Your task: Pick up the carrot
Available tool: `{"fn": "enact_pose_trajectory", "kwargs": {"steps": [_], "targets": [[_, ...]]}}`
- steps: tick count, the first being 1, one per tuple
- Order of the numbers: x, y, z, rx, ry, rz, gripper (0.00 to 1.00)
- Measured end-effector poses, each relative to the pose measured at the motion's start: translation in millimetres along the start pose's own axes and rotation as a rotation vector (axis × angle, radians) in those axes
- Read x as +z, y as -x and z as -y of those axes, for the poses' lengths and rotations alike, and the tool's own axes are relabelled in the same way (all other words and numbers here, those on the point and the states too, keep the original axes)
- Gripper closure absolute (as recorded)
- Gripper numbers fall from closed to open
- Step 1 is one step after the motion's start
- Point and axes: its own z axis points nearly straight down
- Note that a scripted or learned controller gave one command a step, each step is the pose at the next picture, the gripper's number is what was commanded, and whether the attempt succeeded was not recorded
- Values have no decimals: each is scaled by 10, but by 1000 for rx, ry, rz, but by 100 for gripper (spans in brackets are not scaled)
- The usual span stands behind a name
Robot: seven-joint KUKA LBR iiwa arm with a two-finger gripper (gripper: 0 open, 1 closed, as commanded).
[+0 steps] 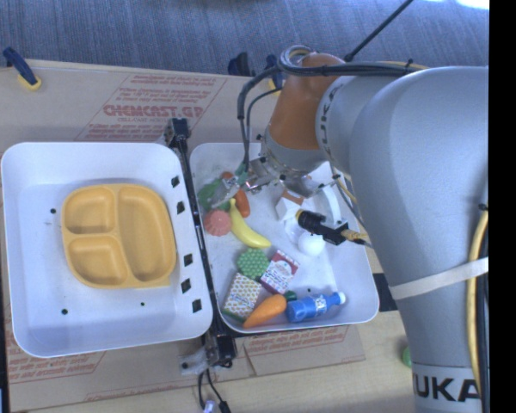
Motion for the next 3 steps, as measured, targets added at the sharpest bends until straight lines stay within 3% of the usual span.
{"fn": "enact_pose_trajectory", "kwargs": {"steps": [1,2,3], "targets": [[-108,3,-7,-4,0,1,100],[-1002,-657,879,108,1,1,100],[-1766,-1191,1247,296,1,1,100]]}}
